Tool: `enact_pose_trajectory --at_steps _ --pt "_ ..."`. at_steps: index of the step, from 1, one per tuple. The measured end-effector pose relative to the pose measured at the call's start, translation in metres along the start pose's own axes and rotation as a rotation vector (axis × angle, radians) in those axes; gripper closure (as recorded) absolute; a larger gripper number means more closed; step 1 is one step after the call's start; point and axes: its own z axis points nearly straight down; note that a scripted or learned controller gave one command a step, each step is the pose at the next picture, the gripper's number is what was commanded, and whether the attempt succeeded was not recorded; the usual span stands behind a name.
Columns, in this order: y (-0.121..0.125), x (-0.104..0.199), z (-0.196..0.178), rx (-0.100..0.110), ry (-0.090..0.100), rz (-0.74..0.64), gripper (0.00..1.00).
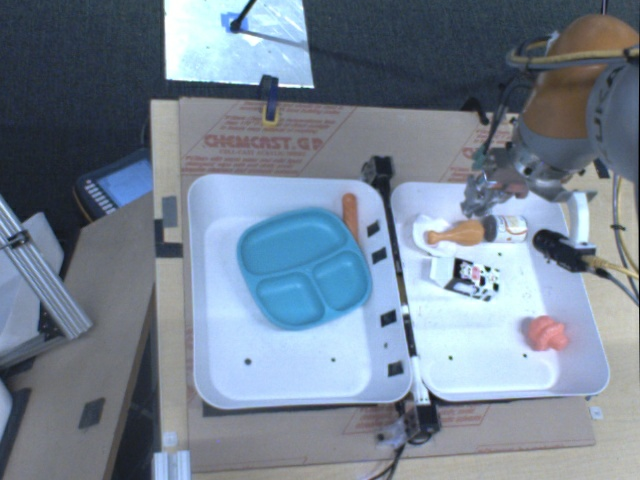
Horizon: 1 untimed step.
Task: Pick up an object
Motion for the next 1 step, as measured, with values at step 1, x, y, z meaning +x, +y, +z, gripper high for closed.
enact_pose_trajectory --at_steps 1 --pt "-0.0107 0.0561 0.0038 0.001 0.0 0.001 1.0"
